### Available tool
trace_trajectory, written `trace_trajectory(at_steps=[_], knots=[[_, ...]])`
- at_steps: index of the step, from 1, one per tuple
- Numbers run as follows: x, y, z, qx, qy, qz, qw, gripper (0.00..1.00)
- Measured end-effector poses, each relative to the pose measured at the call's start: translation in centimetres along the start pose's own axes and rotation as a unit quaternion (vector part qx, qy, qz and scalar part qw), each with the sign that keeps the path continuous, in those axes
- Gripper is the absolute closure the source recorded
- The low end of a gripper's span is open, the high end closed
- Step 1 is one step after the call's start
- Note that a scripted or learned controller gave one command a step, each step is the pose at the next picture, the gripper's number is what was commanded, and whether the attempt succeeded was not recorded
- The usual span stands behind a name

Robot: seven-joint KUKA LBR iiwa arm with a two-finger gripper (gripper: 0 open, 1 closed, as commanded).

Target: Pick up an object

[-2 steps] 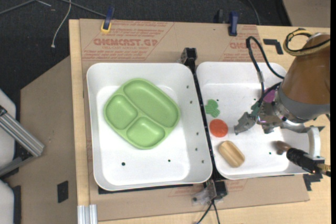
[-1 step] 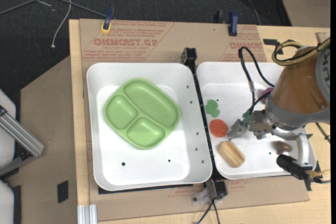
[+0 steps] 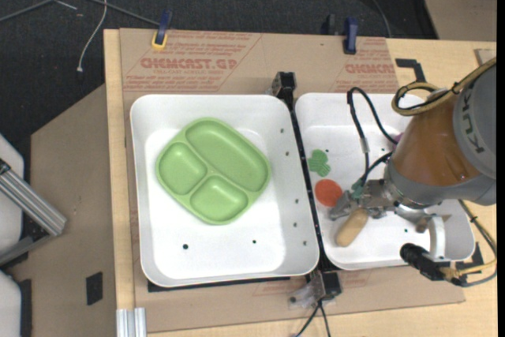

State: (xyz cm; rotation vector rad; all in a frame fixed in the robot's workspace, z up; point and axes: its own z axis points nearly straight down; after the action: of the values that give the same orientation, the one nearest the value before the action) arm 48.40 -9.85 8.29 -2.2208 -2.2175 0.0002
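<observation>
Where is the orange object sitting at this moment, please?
The orange object lies in the right bin, near its left wall, just below the small green object and left of the tool.

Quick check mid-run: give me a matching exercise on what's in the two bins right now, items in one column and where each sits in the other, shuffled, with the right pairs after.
Items:
1. green divided plate
2. small green piece
3. orange-red round object
4. tan oblong object

Places:
A. right bin, just below the small green piece
B. left bin, upper middle
C. right bin, nearest its front edge, beside the gripper
D. right bin, close to the wall between the bins, farthest back of the three small items

Pairs: 1-B, 2-D, 3-A, 4-C
</observation>
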Motion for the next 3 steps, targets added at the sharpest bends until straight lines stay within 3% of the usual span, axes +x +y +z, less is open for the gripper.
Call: trace_trajectory(at_steps=[1, 3], knots=[[0.0, 0.1, -1.3, -0.002, 0.000, 0.000, 1.0000, 1.00], [-0.3, 0.3, -13.0, -0.005, -0.002, -0.001, 1.0000, 1.00]])
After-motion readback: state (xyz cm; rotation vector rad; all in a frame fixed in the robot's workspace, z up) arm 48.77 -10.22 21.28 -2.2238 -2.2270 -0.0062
